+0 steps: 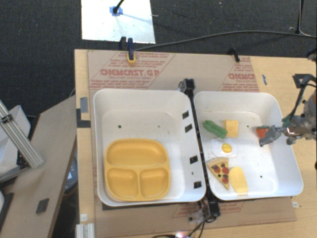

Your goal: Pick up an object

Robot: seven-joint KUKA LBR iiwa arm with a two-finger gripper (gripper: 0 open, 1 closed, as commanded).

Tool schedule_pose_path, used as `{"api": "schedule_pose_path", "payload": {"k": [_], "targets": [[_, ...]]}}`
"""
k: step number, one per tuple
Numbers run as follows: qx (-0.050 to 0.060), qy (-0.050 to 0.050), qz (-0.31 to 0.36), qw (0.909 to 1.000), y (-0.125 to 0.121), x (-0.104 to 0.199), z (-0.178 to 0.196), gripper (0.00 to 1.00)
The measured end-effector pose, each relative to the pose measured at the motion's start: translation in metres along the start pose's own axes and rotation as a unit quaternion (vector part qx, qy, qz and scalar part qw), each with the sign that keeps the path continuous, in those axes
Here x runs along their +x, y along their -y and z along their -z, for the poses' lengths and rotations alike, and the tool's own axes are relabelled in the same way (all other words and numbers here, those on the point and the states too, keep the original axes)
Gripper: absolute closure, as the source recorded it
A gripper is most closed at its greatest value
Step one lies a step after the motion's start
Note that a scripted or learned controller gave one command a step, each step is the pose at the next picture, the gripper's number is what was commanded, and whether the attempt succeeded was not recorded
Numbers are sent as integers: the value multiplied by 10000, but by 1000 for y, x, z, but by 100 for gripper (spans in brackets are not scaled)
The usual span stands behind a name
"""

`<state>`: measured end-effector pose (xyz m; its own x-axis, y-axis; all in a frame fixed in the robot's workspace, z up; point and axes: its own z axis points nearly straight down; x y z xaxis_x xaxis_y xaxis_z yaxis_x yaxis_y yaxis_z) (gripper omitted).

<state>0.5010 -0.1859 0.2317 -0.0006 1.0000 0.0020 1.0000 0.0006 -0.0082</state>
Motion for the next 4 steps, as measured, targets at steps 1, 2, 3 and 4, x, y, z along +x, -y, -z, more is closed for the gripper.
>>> {"api": "schedule_pose_path", "payload": {"k": [1,2,3,4], "targets": [[-48,13,16,10000,-2,0,5,0],[-33,6,7,10000,-2,7,-39,0],[-22,4,-1,10000,3,1,-99,0],[-47,11,-4,10000,2,1,-149,0]]}}
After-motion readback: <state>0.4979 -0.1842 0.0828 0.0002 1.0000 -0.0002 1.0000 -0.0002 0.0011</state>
